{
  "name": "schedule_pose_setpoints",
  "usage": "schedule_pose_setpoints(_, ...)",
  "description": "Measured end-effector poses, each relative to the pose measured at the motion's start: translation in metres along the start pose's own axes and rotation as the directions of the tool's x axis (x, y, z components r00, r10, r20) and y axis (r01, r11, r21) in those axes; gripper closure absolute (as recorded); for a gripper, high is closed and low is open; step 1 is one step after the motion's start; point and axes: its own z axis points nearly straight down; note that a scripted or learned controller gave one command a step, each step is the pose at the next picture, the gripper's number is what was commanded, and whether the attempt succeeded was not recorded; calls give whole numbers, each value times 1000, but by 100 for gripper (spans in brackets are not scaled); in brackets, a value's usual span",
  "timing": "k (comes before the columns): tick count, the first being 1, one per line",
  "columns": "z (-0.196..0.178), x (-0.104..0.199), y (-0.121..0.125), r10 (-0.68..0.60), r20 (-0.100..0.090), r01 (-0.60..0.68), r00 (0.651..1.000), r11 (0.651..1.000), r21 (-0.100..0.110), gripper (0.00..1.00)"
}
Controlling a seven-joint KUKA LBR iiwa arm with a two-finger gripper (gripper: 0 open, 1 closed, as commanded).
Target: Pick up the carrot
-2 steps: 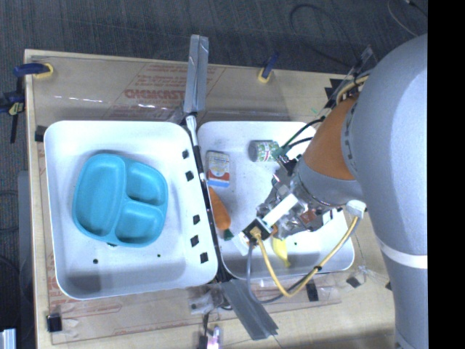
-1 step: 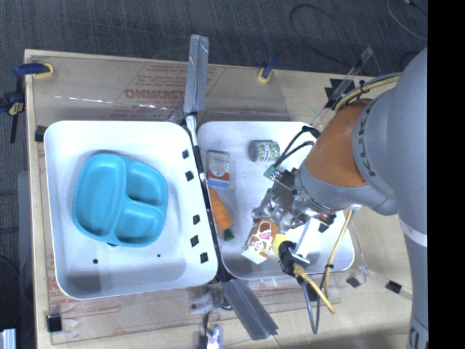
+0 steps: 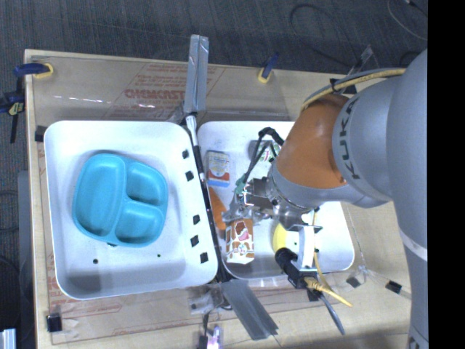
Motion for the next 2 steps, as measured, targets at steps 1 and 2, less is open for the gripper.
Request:
schedule_pose_setpoints(1,-13,-3,1,89,1,-89,996,996,-3,100)
schedule_pose_setpoints(2,0,48,-8,-114,0,114,993,993,-2,100)
